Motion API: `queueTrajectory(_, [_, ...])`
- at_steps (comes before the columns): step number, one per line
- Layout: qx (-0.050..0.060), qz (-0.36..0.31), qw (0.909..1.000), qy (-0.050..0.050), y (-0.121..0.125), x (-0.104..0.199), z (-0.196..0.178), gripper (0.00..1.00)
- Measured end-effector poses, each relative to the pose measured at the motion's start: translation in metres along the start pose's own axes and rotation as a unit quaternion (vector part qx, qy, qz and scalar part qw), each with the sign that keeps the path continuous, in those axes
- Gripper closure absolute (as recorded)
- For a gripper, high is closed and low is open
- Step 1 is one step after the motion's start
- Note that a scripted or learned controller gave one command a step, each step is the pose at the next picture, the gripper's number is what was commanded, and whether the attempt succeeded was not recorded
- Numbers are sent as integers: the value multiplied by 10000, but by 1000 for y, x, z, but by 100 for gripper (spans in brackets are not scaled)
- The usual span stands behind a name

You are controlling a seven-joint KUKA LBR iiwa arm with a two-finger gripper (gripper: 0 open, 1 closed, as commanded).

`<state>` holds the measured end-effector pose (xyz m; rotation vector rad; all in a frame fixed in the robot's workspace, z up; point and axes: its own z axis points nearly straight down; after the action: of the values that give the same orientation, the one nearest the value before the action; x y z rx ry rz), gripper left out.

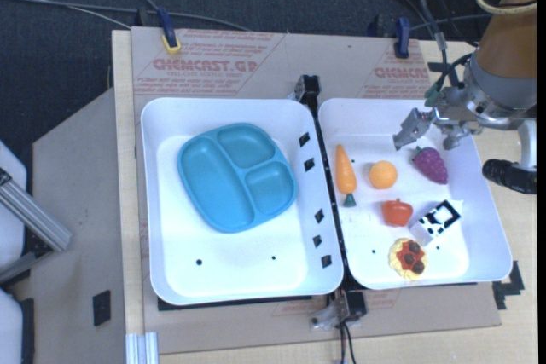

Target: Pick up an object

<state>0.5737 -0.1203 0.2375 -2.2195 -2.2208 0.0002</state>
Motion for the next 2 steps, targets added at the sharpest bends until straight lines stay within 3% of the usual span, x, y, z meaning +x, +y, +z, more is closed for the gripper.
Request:
queueTrajectory(1, [28, 7, 10000, 5, -10, -2, 50, 0])
queueTrajectory(2, [33, 3, 10000, 8, -3, -1, 110, 0])
